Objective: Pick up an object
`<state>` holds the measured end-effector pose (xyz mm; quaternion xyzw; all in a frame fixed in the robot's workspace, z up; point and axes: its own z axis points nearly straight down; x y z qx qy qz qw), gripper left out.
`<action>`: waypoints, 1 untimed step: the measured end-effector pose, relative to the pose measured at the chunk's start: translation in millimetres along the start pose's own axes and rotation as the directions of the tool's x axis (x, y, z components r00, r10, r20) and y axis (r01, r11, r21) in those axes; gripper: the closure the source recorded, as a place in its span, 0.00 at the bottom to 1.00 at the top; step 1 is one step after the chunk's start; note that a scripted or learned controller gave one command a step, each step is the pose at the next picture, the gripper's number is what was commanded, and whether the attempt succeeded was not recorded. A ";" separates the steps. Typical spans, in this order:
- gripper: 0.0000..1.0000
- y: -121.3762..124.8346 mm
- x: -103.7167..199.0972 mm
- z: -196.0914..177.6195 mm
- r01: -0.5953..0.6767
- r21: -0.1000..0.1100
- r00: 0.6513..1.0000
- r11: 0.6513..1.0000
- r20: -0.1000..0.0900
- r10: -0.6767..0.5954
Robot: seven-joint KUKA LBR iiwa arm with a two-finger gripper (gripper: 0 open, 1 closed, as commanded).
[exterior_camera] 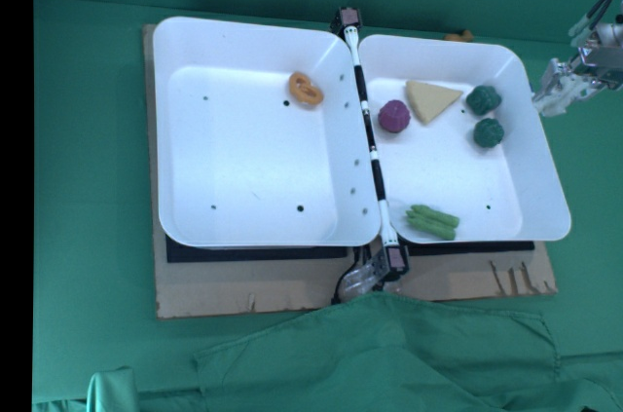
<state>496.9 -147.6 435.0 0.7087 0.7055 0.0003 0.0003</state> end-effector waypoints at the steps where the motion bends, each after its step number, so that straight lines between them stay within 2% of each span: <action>1: 1.00 89.8 36.3 34.7 0.007 -0.005 1.000 1.000 0.003 -0.007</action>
